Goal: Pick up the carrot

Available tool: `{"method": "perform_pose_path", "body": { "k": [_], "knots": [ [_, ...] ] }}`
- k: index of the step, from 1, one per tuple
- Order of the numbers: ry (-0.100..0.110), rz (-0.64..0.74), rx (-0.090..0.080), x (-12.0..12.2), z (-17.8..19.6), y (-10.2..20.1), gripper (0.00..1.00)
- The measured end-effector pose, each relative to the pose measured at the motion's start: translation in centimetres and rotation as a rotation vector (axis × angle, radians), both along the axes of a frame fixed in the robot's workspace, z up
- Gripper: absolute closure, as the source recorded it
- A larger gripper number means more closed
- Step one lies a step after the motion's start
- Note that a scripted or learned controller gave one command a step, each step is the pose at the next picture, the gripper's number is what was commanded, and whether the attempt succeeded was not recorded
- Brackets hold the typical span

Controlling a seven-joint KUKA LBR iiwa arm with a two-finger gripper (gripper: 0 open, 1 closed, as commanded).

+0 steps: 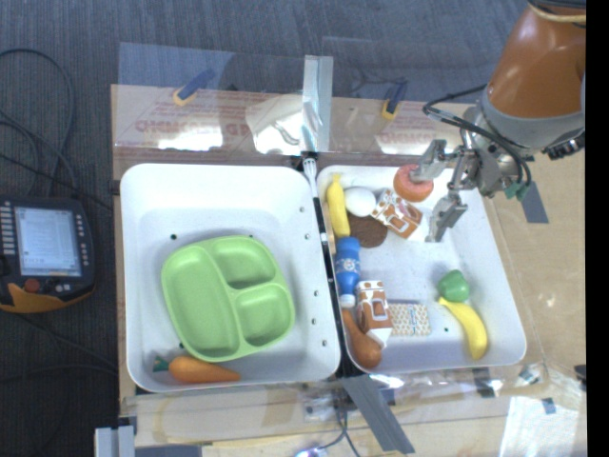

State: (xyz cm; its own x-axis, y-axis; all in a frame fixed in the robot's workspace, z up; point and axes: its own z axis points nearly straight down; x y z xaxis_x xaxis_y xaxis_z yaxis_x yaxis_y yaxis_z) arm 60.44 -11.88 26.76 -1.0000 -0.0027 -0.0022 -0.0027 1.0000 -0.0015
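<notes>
The carrot [196,370] is orange with a small green top. It lies flat in the front left corner of the left bin [143,217], just in front of the green divided plate [228,296]. My gripper [441,189] hangs over the back of the right bin [495,255], far to the right of the carrot. Its two fingers stand apart, open, with nothing between them. A red-orange round fruit [414,183] sits just to the gripper's left.
The right bin holds a yellow banana [335,208], a white egg [360,200], an orange-and-white box [401,215], a blue bottle [347,265], a green pepper [454,284], a second banana [468,324] and a small carton [373,307]. A pendant [43,250] lies far left.
</notes>
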Motion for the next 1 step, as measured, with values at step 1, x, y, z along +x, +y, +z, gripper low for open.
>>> {"method": "perform_pose_path", "body": {
  "k": [1],
  "knots": [
    [-0.004,0.128,-0.001,5.12,4.8,-1.98,0.0]
  ]
}}
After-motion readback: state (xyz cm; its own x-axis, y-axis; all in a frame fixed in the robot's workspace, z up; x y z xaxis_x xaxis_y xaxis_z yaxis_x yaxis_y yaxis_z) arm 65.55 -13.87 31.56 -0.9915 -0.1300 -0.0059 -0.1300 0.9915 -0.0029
